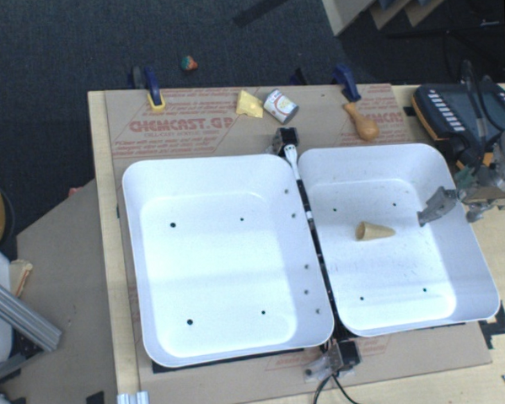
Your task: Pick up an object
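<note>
Cone [374, 230]: small, tan, lying on its side.

A small tan, cone-shaped object [374, 230] lies on its side on the floor of the right bin [461, 308], its pointed end turned toward the bin's left wall and its wider end toward the right wall. It rests alone near the middle of the bin, a little closer to the far edge than to the near one, well apart from all four walls and corners.
</note>
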`<state>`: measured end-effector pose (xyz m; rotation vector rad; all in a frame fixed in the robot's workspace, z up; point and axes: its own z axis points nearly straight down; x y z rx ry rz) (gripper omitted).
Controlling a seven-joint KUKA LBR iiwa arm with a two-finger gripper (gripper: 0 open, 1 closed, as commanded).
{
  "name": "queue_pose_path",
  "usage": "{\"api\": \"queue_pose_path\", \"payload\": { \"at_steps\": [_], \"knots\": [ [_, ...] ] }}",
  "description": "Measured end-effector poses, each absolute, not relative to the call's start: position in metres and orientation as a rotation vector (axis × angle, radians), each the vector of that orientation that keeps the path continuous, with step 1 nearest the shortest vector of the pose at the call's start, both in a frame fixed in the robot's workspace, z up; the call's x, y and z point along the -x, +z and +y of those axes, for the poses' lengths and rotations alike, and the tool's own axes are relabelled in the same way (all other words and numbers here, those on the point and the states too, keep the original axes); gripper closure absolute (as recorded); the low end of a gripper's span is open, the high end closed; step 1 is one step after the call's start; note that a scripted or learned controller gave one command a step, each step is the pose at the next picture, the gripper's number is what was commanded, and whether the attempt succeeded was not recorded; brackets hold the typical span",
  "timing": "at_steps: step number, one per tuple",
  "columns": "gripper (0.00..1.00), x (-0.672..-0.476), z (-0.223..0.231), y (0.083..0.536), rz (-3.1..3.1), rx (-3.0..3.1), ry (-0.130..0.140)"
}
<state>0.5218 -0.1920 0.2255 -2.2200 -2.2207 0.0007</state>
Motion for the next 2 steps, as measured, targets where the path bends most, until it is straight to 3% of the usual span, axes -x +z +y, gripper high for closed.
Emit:
{"api": "queue_pose_path", "payload": {
  "at_steps": [1,2],
  "knots": [
    [1.0,-0.523,-0.192,0.236,-2.224,2.222,-0.001],
    [1.0,-0.517,-0.226,0.308,-2.226,2.231,-0.004]
  ]
}}
